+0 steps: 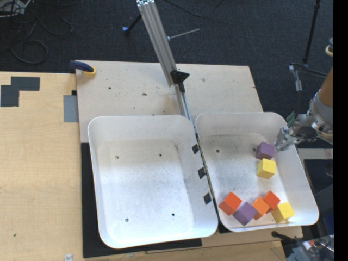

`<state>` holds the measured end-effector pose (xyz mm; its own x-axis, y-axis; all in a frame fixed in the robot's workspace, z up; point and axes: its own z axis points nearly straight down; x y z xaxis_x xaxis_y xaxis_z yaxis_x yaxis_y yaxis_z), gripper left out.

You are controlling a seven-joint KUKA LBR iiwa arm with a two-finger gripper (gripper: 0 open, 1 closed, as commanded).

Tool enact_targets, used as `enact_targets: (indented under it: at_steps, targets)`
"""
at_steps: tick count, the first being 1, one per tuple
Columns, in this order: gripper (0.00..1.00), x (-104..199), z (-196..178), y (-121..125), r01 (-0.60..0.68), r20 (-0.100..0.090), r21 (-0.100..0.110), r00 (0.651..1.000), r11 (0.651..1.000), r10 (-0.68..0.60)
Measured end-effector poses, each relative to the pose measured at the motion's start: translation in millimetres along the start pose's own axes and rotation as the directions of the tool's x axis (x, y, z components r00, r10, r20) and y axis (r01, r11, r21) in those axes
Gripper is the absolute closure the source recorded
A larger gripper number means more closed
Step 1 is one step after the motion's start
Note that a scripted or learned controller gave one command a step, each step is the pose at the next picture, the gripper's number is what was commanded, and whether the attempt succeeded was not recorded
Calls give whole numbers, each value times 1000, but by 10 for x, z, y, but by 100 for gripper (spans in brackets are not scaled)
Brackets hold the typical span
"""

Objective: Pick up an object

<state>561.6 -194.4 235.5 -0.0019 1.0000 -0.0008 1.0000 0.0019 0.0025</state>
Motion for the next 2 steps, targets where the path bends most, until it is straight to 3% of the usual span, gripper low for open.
enact_targets:
  at_steps: [1,2]
  targets:
    - [100,27,-629,19,1,1,-2,1000,1000,-1]
    - [100,605,-607,-55,3,-3,5,1000,1000,-2]
